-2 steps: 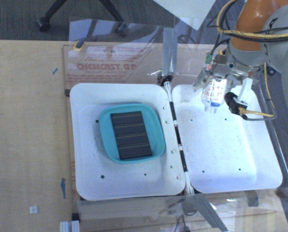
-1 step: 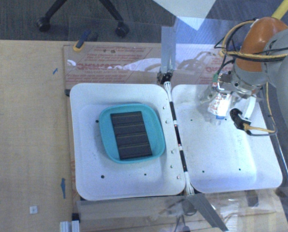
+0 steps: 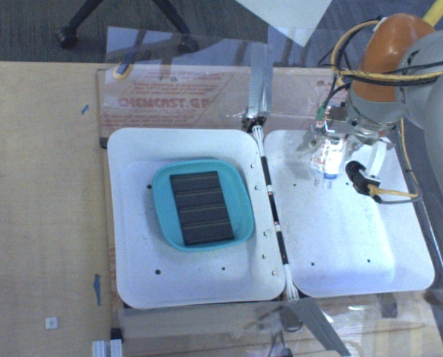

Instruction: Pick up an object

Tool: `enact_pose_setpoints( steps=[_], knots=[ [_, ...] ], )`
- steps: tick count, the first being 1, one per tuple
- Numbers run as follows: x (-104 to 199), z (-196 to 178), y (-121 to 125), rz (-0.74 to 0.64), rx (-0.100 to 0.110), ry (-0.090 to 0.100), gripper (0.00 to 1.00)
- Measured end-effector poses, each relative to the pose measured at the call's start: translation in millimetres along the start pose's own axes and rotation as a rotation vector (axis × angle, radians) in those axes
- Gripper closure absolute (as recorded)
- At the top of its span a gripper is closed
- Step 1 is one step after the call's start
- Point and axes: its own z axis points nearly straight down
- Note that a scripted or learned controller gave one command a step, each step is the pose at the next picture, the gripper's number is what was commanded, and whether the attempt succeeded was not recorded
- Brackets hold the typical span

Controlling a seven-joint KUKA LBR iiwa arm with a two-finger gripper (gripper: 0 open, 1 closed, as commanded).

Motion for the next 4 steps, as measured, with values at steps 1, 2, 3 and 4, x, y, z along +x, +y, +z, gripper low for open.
enact_pose_setpoints(
  steps=[1, 2, 3, 4],
  knots=[
    [5.4, 26.7, 1.1, 0.046, -0.005, 0.0, 1.0],
    [5.4, 26.7, 1.1, 0.046, -0.005, 0.0, 0.0],
    [-22.3, 32.8, 0.2, -0.067, -0.007, 0.006, 0.0],
    [-33.6, 33.0, 0.9, -0.193, -0.004, -0.005, 0.0]
  ],
)
